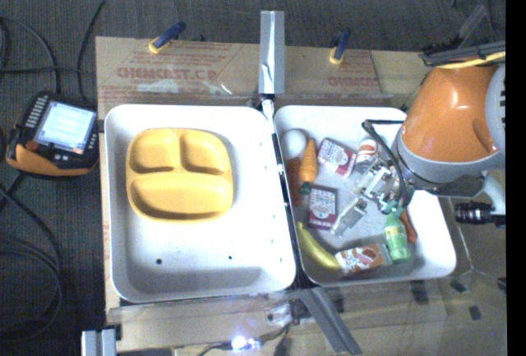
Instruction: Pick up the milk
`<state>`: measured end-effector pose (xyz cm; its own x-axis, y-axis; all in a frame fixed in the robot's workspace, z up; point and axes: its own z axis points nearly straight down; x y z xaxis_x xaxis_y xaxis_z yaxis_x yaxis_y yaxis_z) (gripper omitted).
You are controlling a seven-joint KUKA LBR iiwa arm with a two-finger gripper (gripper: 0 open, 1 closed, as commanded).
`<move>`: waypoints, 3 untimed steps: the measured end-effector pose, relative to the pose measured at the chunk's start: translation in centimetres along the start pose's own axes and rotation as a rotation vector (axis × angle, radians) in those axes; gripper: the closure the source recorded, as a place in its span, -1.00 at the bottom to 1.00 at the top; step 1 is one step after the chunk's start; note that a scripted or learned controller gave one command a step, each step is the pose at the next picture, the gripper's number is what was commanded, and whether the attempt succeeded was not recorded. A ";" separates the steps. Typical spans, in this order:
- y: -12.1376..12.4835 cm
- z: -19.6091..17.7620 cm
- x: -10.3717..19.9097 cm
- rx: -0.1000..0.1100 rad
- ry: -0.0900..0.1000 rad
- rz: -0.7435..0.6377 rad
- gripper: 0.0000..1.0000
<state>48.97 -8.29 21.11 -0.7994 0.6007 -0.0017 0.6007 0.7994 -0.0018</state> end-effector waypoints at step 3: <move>-1.0 6.4 -1.8 -0.005 0.001 -0.103 1.00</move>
<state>49.80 -10.13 14.67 -0.8572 0.5150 -0.0013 0.5150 0.8572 0.0035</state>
